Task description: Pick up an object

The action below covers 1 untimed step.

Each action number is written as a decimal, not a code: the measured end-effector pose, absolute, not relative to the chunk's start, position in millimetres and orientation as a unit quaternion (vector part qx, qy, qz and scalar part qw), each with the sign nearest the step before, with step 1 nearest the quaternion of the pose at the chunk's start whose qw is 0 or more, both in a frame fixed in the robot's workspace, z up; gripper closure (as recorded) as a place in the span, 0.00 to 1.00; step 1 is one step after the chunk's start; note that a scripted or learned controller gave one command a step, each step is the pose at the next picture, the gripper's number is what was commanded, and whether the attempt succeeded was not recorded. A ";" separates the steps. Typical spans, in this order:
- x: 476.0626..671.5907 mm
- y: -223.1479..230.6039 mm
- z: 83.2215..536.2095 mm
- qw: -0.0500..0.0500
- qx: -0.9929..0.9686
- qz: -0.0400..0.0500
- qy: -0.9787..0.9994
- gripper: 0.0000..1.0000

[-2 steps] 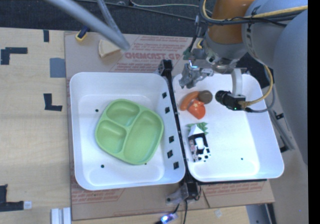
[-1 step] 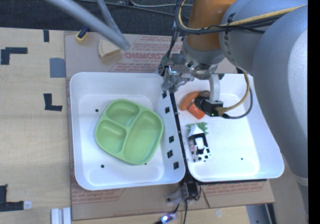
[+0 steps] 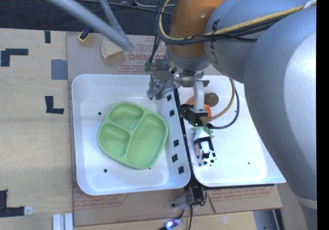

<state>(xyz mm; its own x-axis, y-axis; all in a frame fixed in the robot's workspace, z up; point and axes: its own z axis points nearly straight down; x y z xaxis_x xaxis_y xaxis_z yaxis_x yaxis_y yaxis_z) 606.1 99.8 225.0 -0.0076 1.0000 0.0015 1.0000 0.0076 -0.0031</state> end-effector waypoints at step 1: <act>606.9 96.1 224.7 0.001 -0.706 0.001 -0.708 0.00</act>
